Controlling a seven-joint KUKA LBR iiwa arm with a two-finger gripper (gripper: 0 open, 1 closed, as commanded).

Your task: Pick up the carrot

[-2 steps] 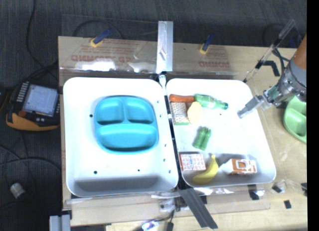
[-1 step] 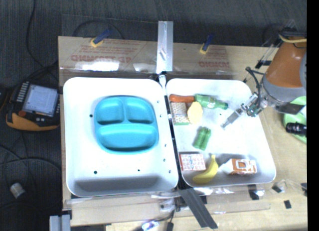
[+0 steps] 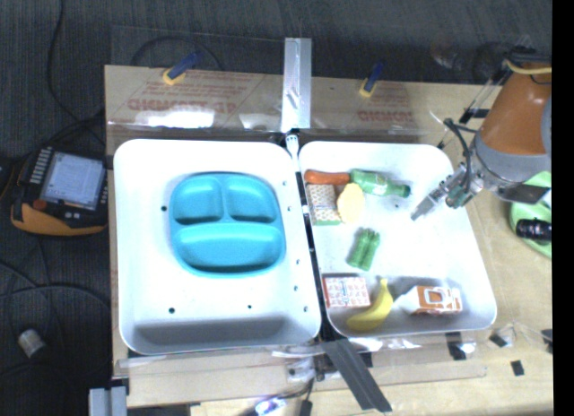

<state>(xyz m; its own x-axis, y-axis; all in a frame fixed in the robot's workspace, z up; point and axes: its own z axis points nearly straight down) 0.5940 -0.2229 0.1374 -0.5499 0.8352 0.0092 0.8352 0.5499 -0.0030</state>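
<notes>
The carrot (image 3: 326,177), small and orange, lies at the far left corner of the right bin (image 3: 466,253), against the wall shared with the left bin. A green bottle (image 3: 379,184) lies just to its right. My gripper (image 3: 429,204) hangs over the right part of the right bin, pointing down and left. It is well to the right of the carrot, beyond the bottle, and nothing shows in it.
Also in the right bin are a yellow lemon-like piece (image 3: 350,202), a pink package (image 3: 321,205), a green item (image 3: 363,248), a banana (image 3: 375,307), a red-and-white box (image 3: 345,291) and an orange carton (image 3: 438,299). A blue divided plate (image 3: 226,223) sits in the left bin (image 3: 143,298).
</notes>
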